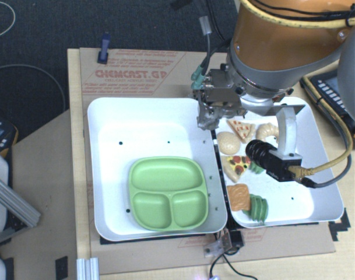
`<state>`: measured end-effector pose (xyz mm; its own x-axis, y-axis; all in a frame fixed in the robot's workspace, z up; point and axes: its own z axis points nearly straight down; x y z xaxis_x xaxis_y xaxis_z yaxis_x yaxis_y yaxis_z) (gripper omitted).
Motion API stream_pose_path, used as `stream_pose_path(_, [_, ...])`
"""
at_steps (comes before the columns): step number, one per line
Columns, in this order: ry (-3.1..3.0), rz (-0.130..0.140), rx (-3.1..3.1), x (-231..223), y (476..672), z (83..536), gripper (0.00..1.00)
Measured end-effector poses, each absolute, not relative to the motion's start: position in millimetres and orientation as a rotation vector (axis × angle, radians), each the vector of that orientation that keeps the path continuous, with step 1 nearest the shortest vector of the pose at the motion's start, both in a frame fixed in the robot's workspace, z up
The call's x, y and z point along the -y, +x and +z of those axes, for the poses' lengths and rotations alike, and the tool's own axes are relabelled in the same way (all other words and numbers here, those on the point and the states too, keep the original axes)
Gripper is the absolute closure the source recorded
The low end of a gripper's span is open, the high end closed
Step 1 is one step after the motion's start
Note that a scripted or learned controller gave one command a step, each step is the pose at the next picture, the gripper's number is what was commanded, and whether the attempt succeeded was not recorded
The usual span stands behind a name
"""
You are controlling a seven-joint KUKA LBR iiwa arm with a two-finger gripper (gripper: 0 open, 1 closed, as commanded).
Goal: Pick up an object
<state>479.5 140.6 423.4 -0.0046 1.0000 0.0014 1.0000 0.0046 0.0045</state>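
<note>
The right bin holds several toy foods: a pizza slice, a pale bun, a croissant, a second pizza piece, a brown toast and a green ridged piece. My gripper hangs low over the far end of the rims where the two bins meet, just left of the pizza slice and the bun. Nothing is visibly held in it. The arm's orange band and grey wrist hide the far part of the right bin.
A green three-compartment plate lies in the near half of the left bin. A black cylinder on a bracket with a cable juts from the wrist over the right bin. A blue clip sits on the board behind the bins.
</note>
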Motion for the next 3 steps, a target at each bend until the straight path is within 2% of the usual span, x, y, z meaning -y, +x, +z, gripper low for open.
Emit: stream_pose_path(3, [2.212, 0.013, -2.221, -140, 481.0, 454, 1.0])
